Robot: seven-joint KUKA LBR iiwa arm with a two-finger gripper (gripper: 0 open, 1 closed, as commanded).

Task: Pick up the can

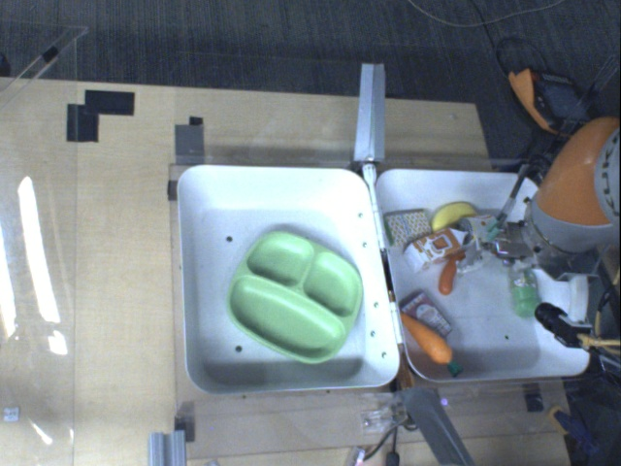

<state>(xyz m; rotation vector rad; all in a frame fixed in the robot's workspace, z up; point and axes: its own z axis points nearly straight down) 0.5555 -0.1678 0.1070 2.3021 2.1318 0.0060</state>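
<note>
— Start from the near edge of the right bin (pixel 485 365). What lies there?

— A carrot (pixel 428 341), slantwise, close to the wall shared with the left bin (pixel 194 260). Just behind it, touching or nearly so, is a small dark-labelled item lying on its side. I take that for the can (pixel 425 311), though it is too small and blurred to be sure.

— And the gripper?

— The gripper (pixel 490 243) is farther back, near the middle of the right bin, with the arm (pixel 580 178) reaching in from the right. A green bottle (pixel 525 294) sits on its nearer side. An orange sausage-like piece (pixel 447 276) and a white-and-orange carton (pixel 437 248) lie to its left. Whether it is wide or narrow I cannot tell, because the wrist hardware hides it. Nothing can be seen held in it.

— So which step is this?

— The approach, I judge. The gripper is apart from the can and the lift has not begun.

— What does the next move call for?

— It needs to travel toward the near-left corner and then come down over the can. The carrot crowds one side and the bin wall is near, so the grasp should go across the can's free sides.

— Anything beyond?

— A banana (pixel 452 215) and a grid-patterned pad (pixel 408 225) lie at the far side. A green divided plate (pixel 296 294) lies in the left bin.
</note>
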